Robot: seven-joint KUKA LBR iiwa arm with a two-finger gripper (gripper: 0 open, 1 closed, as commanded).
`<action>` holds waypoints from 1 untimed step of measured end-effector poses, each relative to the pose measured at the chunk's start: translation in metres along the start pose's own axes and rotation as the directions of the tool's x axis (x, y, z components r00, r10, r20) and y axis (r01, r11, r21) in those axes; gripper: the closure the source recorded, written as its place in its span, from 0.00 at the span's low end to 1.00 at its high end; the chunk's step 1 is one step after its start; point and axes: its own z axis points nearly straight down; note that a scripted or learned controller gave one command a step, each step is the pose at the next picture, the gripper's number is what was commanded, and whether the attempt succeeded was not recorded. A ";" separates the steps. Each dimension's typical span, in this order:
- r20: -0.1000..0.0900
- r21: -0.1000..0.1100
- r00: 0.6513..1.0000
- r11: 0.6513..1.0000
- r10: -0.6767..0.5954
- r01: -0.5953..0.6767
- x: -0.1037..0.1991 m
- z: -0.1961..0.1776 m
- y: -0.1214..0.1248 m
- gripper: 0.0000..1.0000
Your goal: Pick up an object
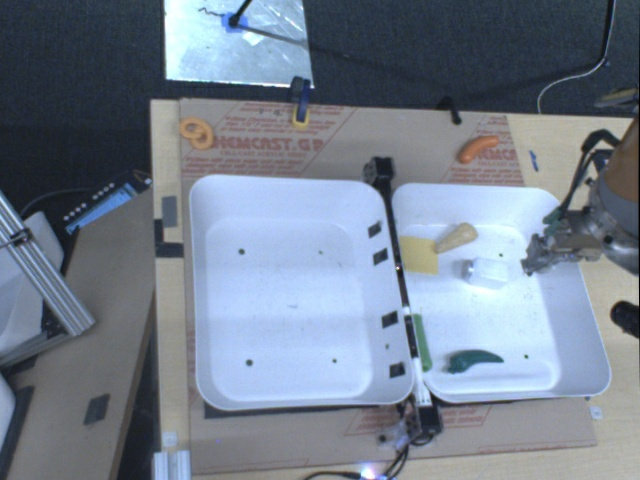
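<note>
Starting from the left bin point(215, 268): no reason to cross the divider. In the right bin point(590, 363), close to the left wall toward the far edge, a flat yellow piece point(420, 255) lying with a tan wedge point(457, 237) touching its far corner. Too thin and too crowded for a clean first try. Near the front edge, a green pepper-shaped piece point(473, 361) lying alone, well apart from the rest. A fair second choice, though curved and low.

Best target, judged from position: the small white block point(487, 271) around the middle of the bin, just beside the wedge but not touching it. Pale on a pale floor, so edges hard to read.

At the right wall, the gripper point(540, 255) hanging low over the rim, near the block. Cannot tell how far open, and nothing visibly held.

To do it well: open wide before descending, centre over the block, straddle its shorter sides, keep clear of the wedge, go down close to the floor, close, then lift straight up.
</note>
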 end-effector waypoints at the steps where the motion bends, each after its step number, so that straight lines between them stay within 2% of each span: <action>1: 0.002 -0.012 1.000 1.000 -0.005 0.005 0.047 -0.102 0.064 1.00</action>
